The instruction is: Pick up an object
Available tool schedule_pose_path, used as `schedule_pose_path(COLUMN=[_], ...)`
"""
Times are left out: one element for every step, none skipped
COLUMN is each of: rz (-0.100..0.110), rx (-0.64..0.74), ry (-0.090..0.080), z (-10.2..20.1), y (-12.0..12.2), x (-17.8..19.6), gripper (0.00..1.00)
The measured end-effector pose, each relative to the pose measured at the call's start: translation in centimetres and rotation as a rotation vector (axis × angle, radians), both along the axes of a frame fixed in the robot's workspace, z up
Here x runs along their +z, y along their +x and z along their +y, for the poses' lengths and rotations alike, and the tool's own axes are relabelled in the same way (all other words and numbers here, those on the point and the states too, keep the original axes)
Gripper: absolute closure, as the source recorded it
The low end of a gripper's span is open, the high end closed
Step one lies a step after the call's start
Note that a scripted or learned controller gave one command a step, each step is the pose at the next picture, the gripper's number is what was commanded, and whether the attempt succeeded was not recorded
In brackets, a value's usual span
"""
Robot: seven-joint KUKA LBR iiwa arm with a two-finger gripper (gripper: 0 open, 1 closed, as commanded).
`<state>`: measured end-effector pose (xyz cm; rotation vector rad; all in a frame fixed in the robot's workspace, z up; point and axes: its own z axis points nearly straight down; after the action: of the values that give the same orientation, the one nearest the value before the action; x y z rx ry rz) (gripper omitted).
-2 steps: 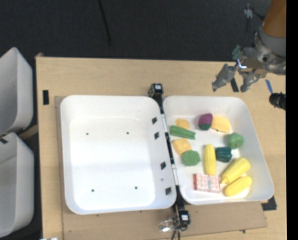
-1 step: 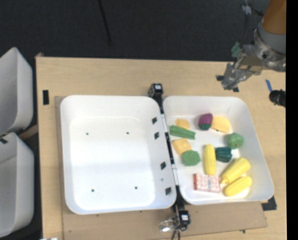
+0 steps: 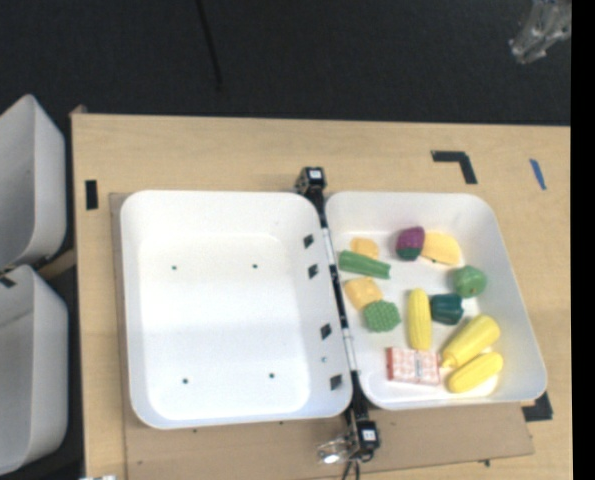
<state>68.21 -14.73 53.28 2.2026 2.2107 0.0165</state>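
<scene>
Across the right bin (image 3: 497, 230), a dozen or so small toy pieces lie loose on the white floor. At the far side sit a purple piece with a green base (image 3: 410, 242) and a yellow wedge (image 3: 441, 248) just beside it; left of them are a small yellow piece (image 3: 364, 247) and a long green stick (image 3: 363, 264). Nearer lie a yellow lump (image 3: 362, 291), a bumpy green round piece (image 3: 382, 316), an upright yellow corn cob (image 3: 418, 318), a dark teal block (image 3: 445, 309) and a green round piece (image 3: 469, 281). Nearest the front edge are a red-and-white patterned packet (image 3: 413, 366) and two yellow banana-like shapes (image 3: 473, 354), one touching the other.

The left bin (image 3: 137, 268) stands beside it, joined along a hinge-like middle seam.

Up in the far right corner, over dark ground beyond the bench (image 3: 227, 153), hangs the gripper (image 3: 539, 30) — a pale, blurred shape. It is well apart from every toy piece, and nothing sits between its tips — whether they are spread or closed I cannot tell.
</scene>
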Motion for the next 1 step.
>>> schedule_pose_path(rz=[0.035], rx=[0.002], ry=[0.009], z=[2.49], y=[-2.30], x=[-13.44], gripper=[1.00])
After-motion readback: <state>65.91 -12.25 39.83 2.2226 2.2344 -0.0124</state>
